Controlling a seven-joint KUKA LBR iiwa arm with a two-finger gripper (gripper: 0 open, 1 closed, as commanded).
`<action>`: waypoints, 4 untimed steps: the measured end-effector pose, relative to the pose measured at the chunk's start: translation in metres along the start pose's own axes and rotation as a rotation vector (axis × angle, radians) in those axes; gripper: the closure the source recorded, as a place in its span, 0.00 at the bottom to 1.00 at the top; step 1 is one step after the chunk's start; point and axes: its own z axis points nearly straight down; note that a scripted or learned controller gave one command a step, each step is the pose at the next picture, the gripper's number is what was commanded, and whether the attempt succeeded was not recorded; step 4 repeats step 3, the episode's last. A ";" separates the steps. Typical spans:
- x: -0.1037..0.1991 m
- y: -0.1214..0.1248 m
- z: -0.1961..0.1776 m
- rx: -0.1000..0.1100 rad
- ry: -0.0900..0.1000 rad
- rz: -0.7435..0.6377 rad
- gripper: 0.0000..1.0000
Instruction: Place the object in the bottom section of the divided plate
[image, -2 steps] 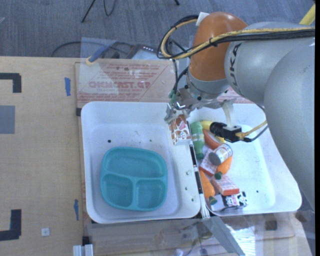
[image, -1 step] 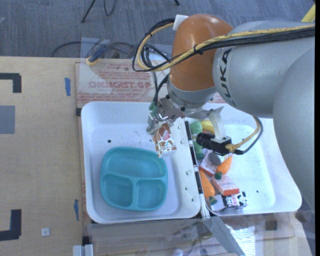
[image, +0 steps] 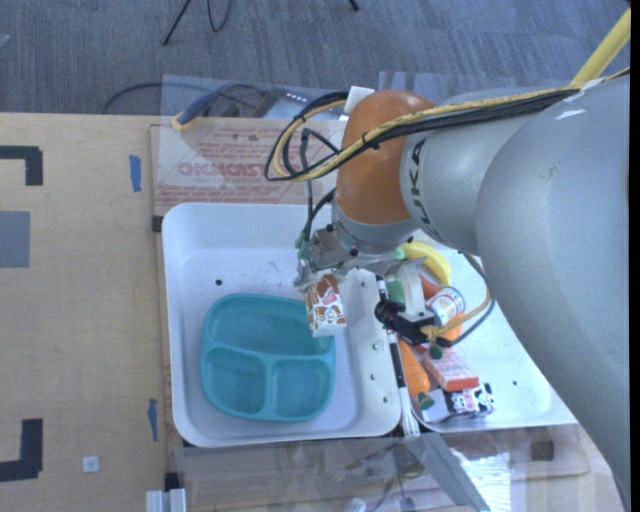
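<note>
The grey arm with its orange band (image: 385, 150) reaches in from the right and hangs over the seam between the two shallow white bins. Its end effector (image: 322, 268) sits just below the wrist, above the right edge of the left white bin (image: 190, 250).

A small carton with a brown, white and red printed label (image: 326, 304) hangs directly beneath the end effector, its top pinched between the fingers and its body pointing down toward the near side. The carton is upright, slightly tilted, and its lower end overlaps the far right corner of the teal plastic divided plate (image: 265, 357).

The plate lies in the near half of the left bin, with one long compartment on its left side and two smaller ones on the right and near side. The carton is over the plate's far right rim, not over its near compartments.

The right white bin (image: 520, 385) lies mostly under the arm. In it, a yellow banana-shaped piece (image: 432, 262), a small can with a red and white label (image: 447, 303), an orange block (image: 450, 370) and a small black and white printed box (image: 468, 400) lie close together. The wooden worktop (image: 80, 300) stretches to the left of the bins.
</note>
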 end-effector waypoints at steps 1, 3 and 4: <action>0.003 -0.005 0.003 0.002 0.000 -0.079 1.00; 0.067 -0.003 0.030 -0.001 -0.001 -0.345 0.00; 0.067 -0.003 0.030 -0.001 -0.001 -0.345 0.00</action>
